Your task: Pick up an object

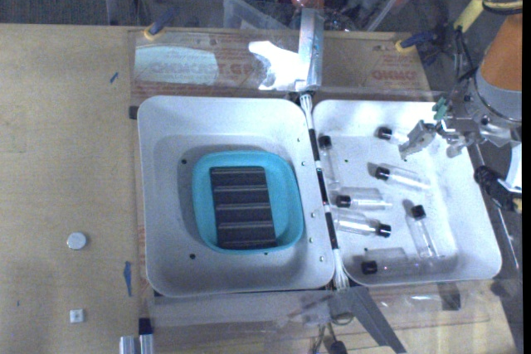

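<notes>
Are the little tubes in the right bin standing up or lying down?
Lying down: the clear tubes lie flat on the right bin's floor, black caps sideways.

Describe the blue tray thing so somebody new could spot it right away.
Start at the left shallow white bin. In its middle lies a light blue rounded plastic tray holding a dark ribbed insert. The right shallow white bin holds small clear black-capped vials instead.

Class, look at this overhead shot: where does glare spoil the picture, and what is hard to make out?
Camera view: strong glare whitens the clear panel behind the bins and washes out the right bin; the clear vials nearly vanish, showing mainly black caps; the gripper looks soft and blurred.
</notes>
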Available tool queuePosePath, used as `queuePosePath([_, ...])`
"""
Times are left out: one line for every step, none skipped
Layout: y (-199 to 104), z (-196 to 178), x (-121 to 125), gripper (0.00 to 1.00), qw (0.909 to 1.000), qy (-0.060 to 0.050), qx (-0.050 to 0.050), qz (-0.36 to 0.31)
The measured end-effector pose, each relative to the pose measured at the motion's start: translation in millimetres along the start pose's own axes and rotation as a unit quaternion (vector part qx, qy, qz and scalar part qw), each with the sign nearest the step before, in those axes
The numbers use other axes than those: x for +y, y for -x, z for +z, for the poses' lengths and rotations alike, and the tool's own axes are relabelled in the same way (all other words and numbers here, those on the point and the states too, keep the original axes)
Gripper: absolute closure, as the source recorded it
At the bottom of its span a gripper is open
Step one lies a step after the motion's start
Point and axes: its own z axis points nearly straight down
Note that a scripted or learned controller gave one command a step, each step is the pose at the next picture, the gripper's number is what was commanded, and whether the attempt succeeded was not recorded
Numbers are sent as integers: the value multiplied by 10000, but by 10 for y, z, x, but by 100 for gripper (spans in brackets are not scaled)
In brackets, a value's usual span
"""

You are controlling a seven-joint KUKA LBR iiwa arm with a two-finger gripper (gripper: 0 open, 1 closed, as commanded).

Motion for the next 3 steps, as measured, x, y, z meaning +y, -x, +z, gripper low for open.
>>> queuePosePath([415, 1032, 142, 0, 9999, 13, -1, -135])
queuePosePath([79, 1301, 284, 0, 9997, 21, -6, -227])
queuePosePath([87, 1184, 298, 100, 9998, 50, -9, -217])
